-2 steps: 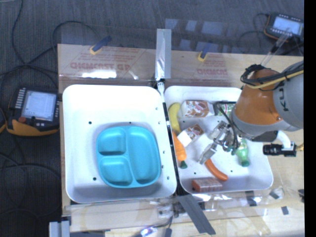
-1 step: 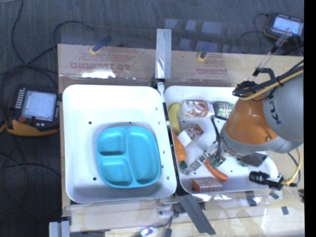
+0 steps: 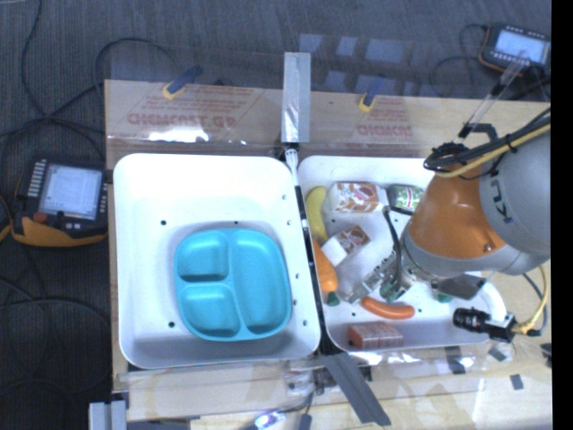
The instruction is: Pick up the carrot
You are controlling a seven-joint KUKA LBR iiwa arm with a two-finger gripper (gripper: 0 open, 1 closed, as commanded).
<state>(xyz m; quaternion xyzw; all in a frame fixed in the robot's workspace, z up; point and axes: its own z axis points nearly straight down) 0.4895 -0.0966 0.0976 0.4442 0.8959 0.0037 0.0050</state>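
The carrot point(image 3: 325, 271) is an orange tapered piece lying along the left wall of the right bin point(image 3: 466, 334), just below a yellow banana point(image 3: 315, 211). My gripper point(image 3: 385, 282) hangs low over the middle of that bin, a short way right of the carrot and apart from it. It sits just above an orange-red sausage point(image 3: 389, 309). The arm's orange band point(image 3: 452, 213) and grey body cover the bin's right half.
The right bin also holds a brown snack packet point(image 3: 355, 197), a smaller packet point(image 3: 347, 240), a green can point(image 3: 407, 197) and a brown block point(image 3: 374, 335). A blue divided plate point(image 3: 235, 280) lies in the left bin point(image 3: 143, 240).
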